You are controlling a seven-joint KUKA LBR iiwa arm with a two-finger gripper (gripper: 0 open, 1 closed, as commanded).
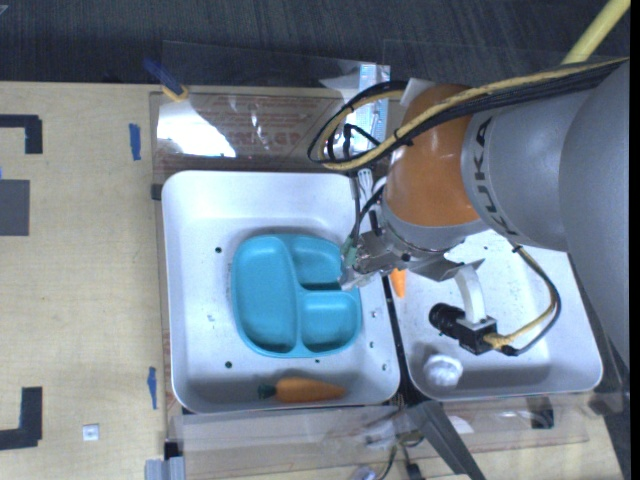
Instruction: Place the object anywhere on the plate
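Two white bins sit side by side on the table [70, 268], and we read the step in hand as carrying or fetching something for the blue plate [290, 293], which lies in the left bin [190, 218]. A carrot [300, 389], orange with a green end, rests on that bin's floor near its front wall, just beside the plate but apart from it. A small orange piece [399, 283] shows at the divide between the bins, close under the wrist; we cannot tell what it is.

To do this step well, we would first confirm which thing is the object. If it is the carrot, we would come down over its middle, close across its narrow width, and lift it clear of the plate's rim before setting it in any of the three compartments.

As for pose, the arm [520, 158] reaches in from the right, its orange band [430, 168] above the bins' divide, wrist pointing down. Its end effector [358, 260] hangs at the plate's right edge, over the upper right compartment. We cannot tell its state, nor whether anything sits in it, since the wrist hides it.
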